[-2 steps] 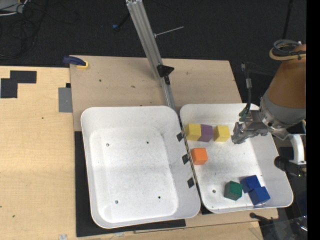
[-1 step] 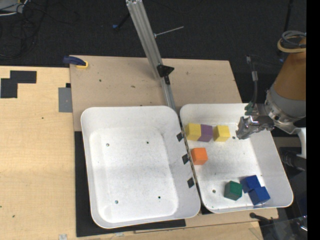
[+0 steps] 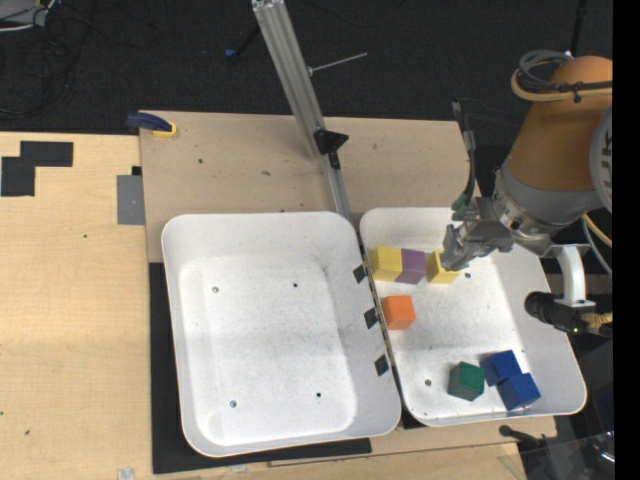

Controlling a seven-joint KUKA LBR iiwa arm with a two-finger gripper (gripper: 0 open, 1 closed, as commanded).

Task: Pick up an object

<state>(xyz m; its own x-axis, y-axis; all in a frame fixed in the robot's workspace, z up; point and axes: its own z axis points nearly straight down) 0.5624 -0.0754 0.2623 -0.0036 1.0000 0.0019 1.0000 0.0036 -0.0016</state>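
Yellow block (image 3: 444, 269) under gripper (image 3: 458, 253) — sits square, no long axis

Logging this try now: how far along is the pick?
Done: the hand has reached the right bin and sits at the yellow block beside the purple block. In hand: nothing visibly held. Left: grasping and lifting; every block rests on the bin floor.

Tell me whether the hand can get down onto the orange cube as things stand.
Probably yes. The orange cube sits alone near the right bin's left wall, with nothing on top of it. The hand hovers by the yellow and purple blocks, just above and to the right.
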